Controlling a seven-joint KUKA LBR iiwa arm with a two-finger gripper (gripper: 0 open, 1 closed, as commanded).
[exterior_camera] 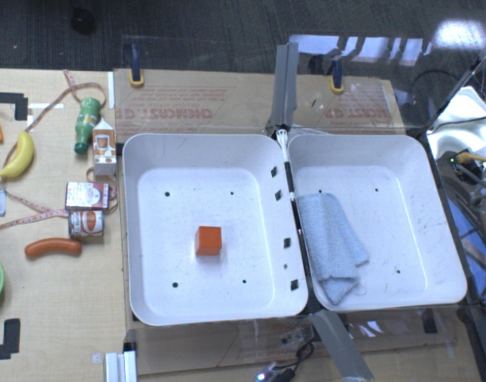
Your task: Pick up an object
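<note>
Claw state: cannot tell. Orange block (208, 240) sits mid left bin (151, 165); grey cloth (330, 245) crumpled in right bin (410, 173).

Orange block (208, 240): sits flat, mid-floor of left bin (147, 293).
Grey cloth (330, 245): crumpled along right bin's (433, 277) left side.

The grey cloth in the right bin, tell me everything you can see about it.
The grey cloth is a soft, textured fabric, towel-like, light blue-grey. It lies folded or bunched into a long strip, running from near the bin's middle down toward its near edge, slightly slanted. It rests on the floor of the right bin, close along that bin's left wall beside the divider between the two bins. Its lower end rides up toward the near rim. Nothing else touches it.
</note>
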